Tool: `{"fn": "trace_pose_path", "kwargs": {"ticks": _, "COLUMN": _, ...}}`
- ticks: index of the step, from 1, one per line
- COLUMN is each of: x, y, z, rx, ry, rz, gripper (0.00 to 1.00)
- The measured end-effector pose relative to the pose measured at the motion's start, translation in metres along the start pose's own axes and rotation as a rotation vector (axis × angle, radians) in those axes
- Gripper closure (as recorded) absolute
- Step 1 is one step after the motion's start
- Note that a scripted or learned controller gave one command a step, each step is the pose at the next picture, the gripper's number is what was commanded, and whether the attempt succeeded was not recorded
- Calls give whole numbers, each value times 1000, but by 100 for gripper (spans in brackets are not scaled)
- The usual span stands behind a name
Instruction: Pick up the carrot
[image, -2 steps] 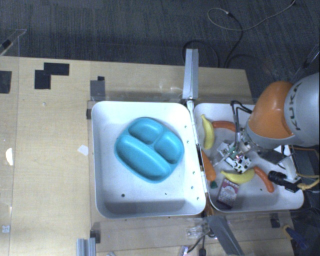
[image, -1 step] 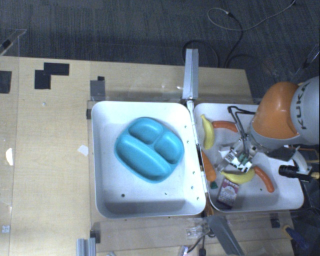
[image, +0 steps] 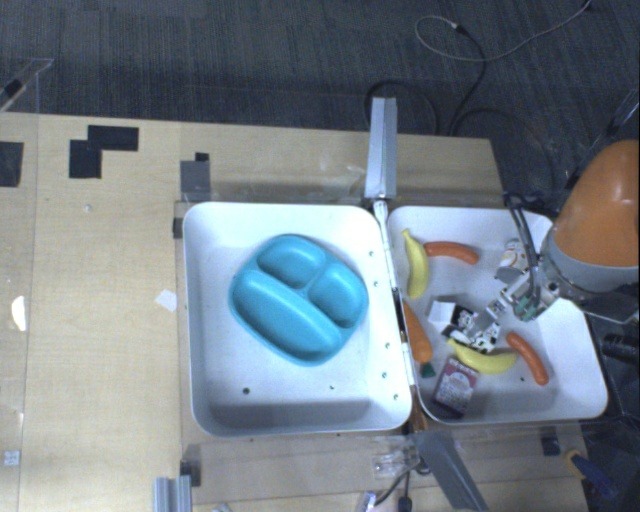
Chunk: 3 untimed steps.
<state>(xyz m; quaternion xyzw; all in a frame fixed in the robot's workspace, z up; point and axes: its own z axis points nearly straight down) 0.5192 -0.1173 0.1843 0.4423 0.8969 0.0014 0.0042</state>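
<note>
Camera view has the slim orange carrot (image: 419, 336) lying against the right white bin's (image: 590, 400) left wall. Two-finger gripper (image: 480, 330) hovers nearby over a yellow banana (image: 480, 358); its opening, can't tell. Looks stiff, light, smooth — grab mid-length.

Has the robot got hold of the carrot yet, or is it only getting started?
Nothing looks done yet. The carrot lies untouched along the left wall of the right bin, beside the divider. The gripper sits low in that bin, over by a banana and some small packets, apart from the carrot. Whether it grips anything I cannot tell. Left to do: reach the carrot, close on it and lift.
</note>
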Motion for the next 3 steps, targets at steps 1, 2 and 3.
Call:
{"fn": "trace_pose_path", "kwargs": {"ticks": 1, "x": -16, "y": 52, "z": 89, "rx": -1, "ry": 0, "rz": -189, "gripper": 0}}
{"fn": "trace_pose_path", "kwargs": {"ticks": 2, "x": 11, "y": 18, "z": 43, "rx": 0, "ry": 3, "rz": -389, "gripper": 0}}
{"fn": "trace_pose_path", "kwargs": {"ticks": 3, "x": -28, "y": 97, "z": 96, "rx": -5, "ry": -4, "rz": -298, "gripper": 0}}
